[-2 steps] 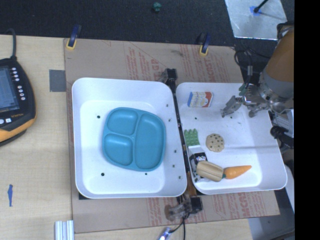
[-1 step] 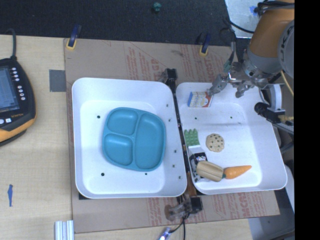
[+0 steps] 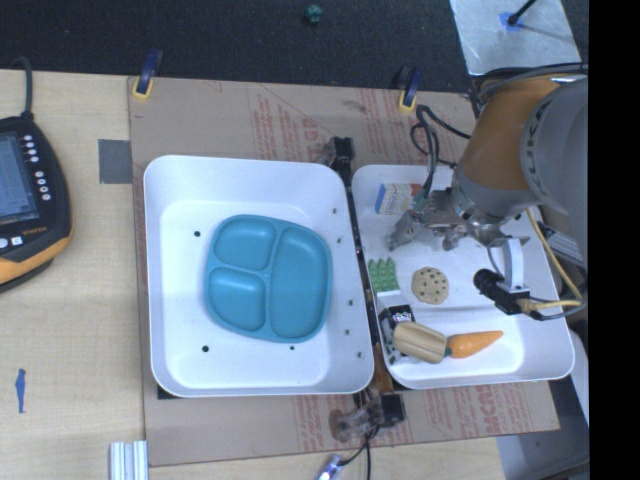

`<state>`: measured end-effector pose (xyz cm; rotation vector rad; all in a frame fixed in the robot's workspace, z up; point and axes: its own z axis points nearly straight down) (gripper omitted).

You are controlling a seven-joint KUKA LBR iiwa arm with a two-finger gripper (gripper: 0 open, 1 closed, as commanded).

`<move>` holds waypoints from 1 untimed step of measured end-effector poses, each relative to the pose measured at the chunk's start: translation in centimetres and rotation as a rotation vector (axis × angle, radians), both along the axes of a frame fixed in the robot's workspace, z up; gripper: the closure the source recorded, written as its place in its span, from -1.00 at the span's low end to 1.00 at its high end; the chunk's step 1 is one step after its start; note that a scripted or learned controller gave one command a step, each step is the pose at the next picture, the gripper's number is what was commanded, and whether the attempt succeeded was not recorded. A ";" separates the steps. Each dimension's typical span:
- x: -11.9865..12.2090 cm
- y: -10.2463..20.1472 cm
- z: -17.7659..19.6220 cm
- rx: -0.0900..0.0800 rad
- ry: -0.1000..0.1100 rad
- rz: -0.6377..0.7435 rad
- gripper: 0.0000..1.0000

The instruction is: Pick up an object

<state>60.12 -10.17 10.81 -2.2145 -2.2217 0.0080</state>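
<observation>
**Low Over the Right Bin, Grasp Unreadable**

Found, nearest the camera in the right shallow white bin point(image 3: 545, 368), an orange plastic carrot point(image 3: 474, 344) lying end to end with a tan wooden-looking cylinder point(image 3: 418, 341), seemingly touching it. Spotted a small black labelled block point(image 3: 397, 317) just beside the cylinder. Noted, further in, a round tan cookie with dark spots point(image 3: 430, 285) and a green ridged piece point(image 3: 383, 273) close to the bin's left wall. Placed the gripper point(image 3: 432, 230) beyond these, low over the bin's far half, near a blue-and-white carton point(image 3: 395, 198) by the far left corner. Could not tell the pincer's state, wide or narrow; made out nothing carried in it. Judged the carton the likeliest pick, the cookie the next.

Feared a closing on air, or a scrape along the wall, with so little room beside a carton that near the corner. Feared also a slip off the flat cookie, and a nudge to its neighbours.

Saw, alongside, the left white bin point(image 3: 160, 183) holding a pale blue divided plate point(image 3: 268, 278). Traced both bins to a brown cardboard sheet point(image 3: 250, 118), held by blue-and-yellow clamps point(image 3: 147, 73) to a pale wooden bench point(image 3: 70, 348). Marked a black-and-orange teach pendant point(image 3: 25, 203) at the left edge. Ended, farthest off, at dark carpet point(image 3: 200, 18) bearing a small green speck point(image 3: 314, 13).
</observation>
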 end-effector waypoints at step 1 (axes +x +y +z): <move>5.5 -4.5 -1.6 0.000 -0.004 -0.001 -1.00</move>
